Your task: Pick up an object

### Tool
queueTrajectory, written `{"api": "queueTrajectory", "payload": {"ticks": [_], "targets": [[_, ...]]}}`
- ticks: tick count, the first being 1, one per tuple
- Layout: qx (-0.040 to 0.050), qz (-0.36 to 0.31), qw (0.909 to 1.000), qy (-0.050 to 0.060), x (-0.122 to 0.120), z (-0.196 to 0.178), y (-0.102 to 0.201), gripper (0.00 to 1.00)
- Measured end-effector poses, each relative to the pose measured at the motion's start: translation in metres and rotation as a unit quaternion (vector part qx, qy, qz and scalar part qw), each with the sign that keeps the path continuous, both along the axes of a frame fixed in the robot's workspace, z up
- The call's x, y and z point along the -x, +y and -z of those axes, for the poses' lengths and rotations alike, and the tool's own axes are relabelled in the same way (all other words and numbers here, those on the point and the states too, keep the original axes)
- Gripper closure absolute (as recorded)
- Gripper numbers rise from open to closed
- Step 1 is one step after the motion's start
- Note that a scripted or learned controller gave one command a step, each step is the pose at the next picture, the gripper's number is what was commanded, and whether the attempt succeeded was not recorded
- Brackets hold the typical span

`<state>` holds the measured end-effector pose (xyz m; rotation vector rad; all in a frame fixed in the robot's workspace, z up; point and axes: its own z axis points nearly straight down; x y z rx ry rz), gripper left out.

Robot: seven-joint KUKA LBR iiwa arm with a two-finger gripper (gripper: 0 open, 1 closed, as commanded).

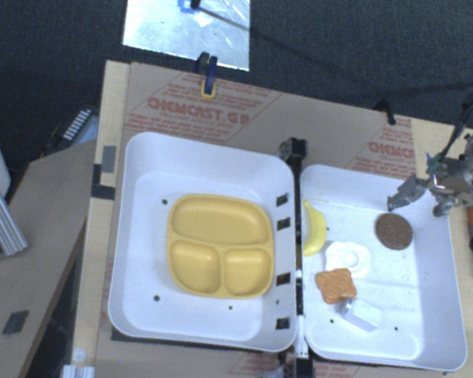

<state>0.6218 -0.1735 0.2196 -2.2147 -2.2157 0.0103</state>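
So far nothing lifted | claw (421, 194) spread, holding nothing, above right bin's (425, 344) far edge | brown disc (394, 231) just below it, banana (314, 229), egg (349, 259), toast (336, 284) farther left | left: descend, close, lift

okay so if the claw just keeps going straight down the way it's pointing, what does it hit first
Probably bare floor of the right bin near its back edge. The claw hangs up-right of the brown disc, though depth is hard to judge.
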Motion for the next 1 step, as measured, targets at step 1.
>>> {"api": "queueTrajectory", "payload": {"ticks": [1], "targets": [[0.0010,-0.001,1.0000,-0.006,-0.0025,-0.0085,0.0007,0.00]]}}
